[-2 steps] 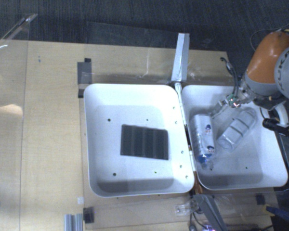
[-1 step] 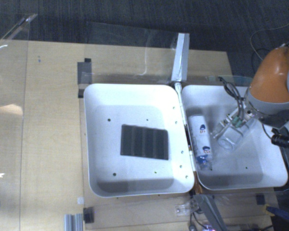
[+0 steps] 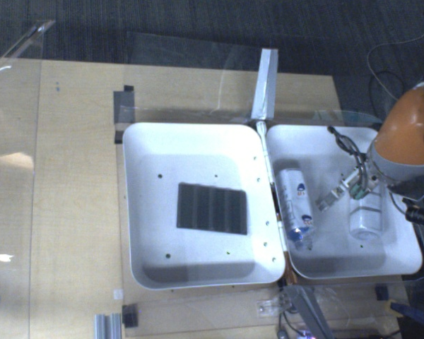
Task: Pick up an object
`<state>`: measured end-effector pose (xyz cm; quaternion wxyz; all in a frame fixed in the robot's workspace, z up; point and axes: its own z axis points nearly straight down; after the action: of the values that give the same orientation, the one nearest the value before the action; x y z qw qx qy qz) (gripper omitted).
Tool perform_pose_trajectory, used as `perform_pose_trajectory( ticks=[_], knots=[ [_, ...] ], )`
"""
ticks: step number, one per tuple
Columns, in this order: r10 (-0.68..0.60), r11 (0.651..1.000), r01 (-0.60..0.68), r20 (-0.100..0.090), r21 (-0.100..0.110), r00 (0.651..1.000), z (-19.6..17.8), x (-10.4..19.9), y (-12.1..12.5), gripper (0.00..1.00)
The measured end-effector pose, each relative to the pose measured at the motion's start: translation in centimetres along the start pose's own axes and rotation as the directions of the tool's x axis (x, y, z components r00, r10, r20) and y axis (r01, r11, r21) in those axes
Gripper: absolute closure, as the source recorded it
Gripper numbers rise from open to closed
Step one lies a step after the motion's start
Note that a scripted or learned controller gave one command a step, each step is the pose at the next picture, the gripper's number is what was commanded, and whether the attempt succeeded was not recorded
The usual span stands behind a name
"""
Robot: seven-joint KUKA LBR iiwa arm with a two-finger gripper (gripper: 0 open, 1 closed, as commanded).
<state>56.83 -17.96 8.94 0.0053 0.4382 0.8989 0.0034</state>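
Bottle (image 3: 293, 205), lying flat, long axis near-to-far

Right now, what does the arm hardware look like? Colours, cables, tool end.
The arm has a rounded orange band over a grey body. Thin black cables loop off its upper side. The gripper is a slim grey metallic piece; finer detail is too small to tell.

Left bin (image 3: 141, 189) lies open — only a flat dark pad (image 3: 212, 207); bottle (image 3: 293, 203) and cup (image 3: 366, 221) crowd the right.
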Motion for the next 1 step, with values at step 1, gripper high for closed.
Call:
perform_pose_trajectory(
  ticks=[1],
  knots=[
    [-0.171, 0.985, 0.171, 0.016, 0.008, 0.985, -0.16, 0.66, 5.55, 0.0]
  ],
)
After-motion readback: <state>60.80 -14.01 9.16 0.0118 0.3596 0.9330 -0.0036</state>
